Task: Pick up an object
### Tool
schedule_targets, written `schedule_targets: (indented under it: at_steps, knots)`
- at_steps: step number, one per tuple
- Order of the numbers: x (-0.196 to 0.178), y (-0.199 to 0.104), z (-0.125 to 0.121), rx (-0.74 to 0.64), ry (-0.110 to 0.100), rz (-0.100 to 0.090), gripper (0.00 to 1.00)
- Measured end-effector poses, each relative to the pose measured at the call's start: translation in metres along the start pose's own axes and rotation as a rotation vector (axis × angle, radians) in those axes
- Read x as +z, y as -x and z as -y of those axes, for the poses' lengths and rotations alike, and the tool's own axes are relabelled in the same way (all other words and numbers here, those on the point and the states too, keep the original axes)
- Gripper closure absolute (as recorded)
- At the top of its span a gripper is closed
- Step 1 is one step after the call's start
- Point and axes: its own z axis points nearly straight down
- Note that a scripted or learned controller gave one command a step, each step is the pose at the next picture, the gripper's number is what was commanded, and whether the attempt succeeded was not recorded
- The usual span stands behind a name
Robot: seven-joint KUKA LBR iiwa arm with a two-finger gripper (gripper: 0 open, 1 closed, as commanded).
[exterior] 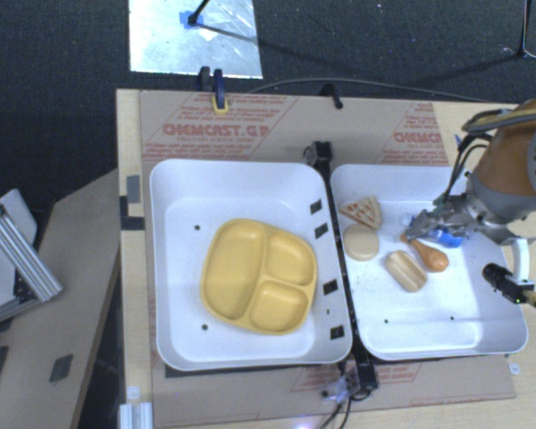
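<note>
The right bin (447, 333) holds several toy foods. A tan pizza wedge (364, 211) lies near its upper left, with a cream round disc (361, 242) just below it. A tan bread roll (406, 270) sits toward the middle. An orange elongated piece (431, 256) lies to the right of the roll. My gripper (422, 227) hangs low over the upper end of the orange piece, and a small blue thing (448, 236) sits right beside it. The gripper's tip is partly hidden by its own body.
The left bin (179, 195) carries a yellow divided plate (258, 275). A black divider with clips (332, 257) runs between the two bins. The arm (511, 172) enters over the right bin's right wall. The lower half of the right bin is bare white floor.
</note>
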Motion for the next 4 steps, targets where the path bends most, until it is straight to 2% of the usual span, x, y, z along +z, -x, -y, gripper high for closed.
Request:
schedule_targets:
  at_steps: [1, 2, 4]
  knots:
    - [-0.002, -0.006, 0.009, 0.002, -0.018, -0.012, 1.00]
    - [-0.053, -0.012, 0.012, 0.000, -0.024, -0.014, 1.00]
    - [-0.149, -0.025, 0.006, -0.002, -0.023, -0.014, 1.00]
